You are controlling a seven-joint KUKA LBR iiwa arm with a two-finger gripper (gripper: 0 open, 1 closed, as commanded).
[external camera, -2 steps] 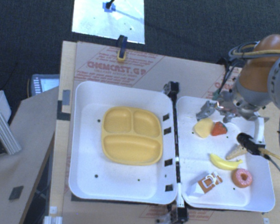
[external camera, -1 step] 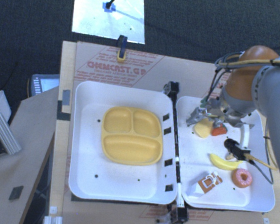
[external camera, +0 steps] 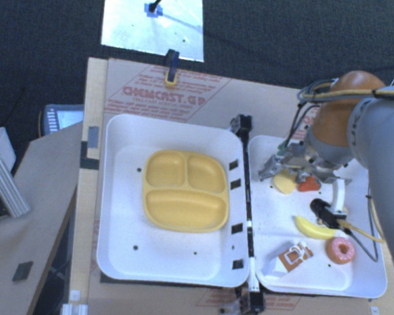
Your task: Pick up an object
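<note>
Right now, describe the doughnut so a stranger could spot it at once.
Find the white bin on the view's right. Near its front right corner, beside the banana, lies the doughnut. It alone is a ring, pink-topped with a hole in the middle.

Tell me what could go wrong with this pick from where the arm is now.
1. The gripper is right beside the pale yellow piece, and a red piece lies close by. It may shove one aside or come away with neither.
2. The gripper works near the right bin's left wall, so it could clip the rim.
</note>
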